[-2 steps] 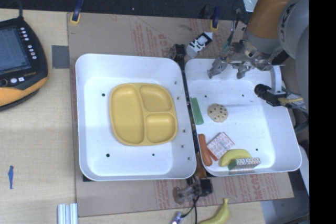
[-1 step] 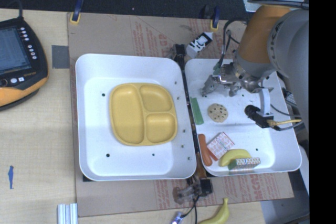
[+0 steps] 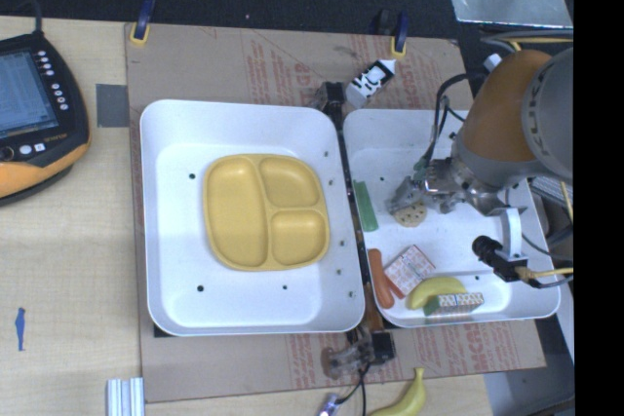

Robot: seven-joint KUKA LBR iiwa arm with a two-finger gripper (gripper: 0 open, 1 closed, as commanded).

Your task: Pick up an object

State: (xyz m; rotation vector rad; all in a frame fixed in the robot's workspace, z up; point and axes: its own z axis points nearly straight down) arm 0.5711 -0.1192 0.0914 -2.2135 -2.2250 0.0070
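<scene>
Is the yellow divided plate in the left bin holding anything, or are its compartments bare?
Bare. The yellow divided plate lies flat in the left bin, and all three compartments show plain yellow surface, with nothing on them.

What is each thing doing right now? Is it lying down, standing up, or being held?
Yellow divided plate: flat in left bin, compartments bare.
Banana: lying in right bin.
Green stick: lying along right bin's left wall.
Gripper: low over a small tan object.

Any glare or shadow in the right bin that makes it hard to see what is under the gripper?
Camera view: the right white bin is evenly lit with no strong glare; the grey arm casts a soft shadow around the gripper, where a small tan speckled object looks slightly blurred.
</scene>
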